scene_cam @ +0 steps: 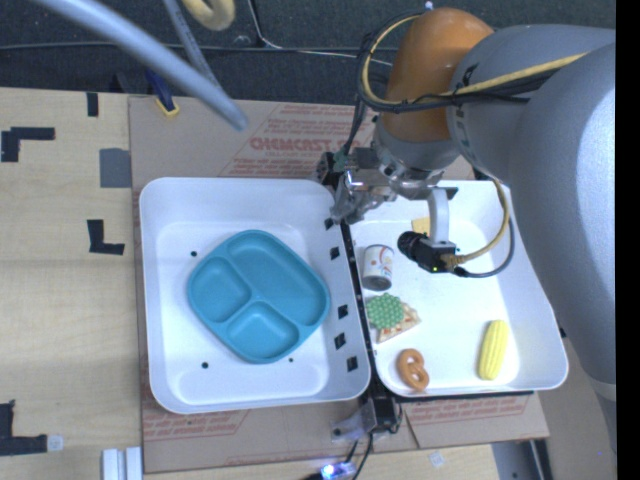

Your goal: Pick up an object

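- Gripper (352, 200) sits at about twelve o'clock over the divider between the two bins, at their far edge; whether it is open or closed I cannot tell, as wrist hardware hides the tips, and nothing shows as held.
- Candidate objects all lie in the right bin (520, 298): a small cylindrical can (377, 265) just at six o'clock of the gripper, a green-topped waffle piece (389, 314) below it, a pretzel (412, 368) further toward six o'clock, and a corn cob (492, 349) at about four o'clock.
- Left bin (160, 298) holds a blue divided plate (258, 294), at about seven o'clock of the gripper.
- Risks, as I judge them: a descent here could strike the bin walls, and the smooth, round can may roll or slip from the grip.
- Plate looks like smooth, hard plastic, broad and shallow, so hard to pinch; the corn looks ridged; the pretzel is small and glossy.
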`<state>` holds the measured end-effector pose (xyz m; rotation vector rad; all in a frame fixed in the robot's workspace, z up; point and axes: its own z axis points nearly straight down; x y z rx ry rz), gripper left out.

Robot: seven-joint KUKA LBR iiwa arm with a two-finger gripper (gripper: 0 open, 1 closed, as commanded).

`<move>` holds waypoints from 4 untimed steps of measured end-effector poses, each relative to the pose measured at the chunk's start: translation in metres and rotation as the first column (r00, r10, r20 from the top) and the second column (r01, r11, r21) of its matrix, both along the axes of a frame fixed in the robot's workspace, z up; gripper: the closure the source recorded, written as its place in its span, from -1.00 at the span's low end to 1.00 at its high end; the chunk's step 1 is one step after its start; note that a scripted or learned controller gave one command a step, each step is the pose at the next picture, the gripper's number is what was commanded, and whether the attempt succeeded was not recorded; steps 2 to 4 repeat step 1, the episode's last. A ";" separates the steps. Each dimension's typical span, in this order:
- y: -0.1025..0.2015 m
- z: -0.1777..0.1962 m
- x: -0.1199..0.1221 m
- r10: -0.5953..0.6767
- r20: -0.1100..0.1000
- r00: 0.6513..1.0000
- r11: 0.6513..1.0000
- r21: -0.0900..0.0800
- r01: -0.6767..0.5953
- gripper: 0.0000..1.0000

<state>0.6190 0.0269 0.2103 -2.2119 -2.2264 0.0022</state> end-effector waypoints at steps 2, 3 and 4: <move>0.049 -0.002 -0.013 -0.001 0.000 1.000 1.000 0.000 0.001 1.00; 0.049 -0.002 -0.013 -0.001 0.000 1.000 1.000 0.000 0.001 1.00; 0.049 -0.002 -0.013 -0.001 0.000 1.000 1.000 0.000 0.001 1.00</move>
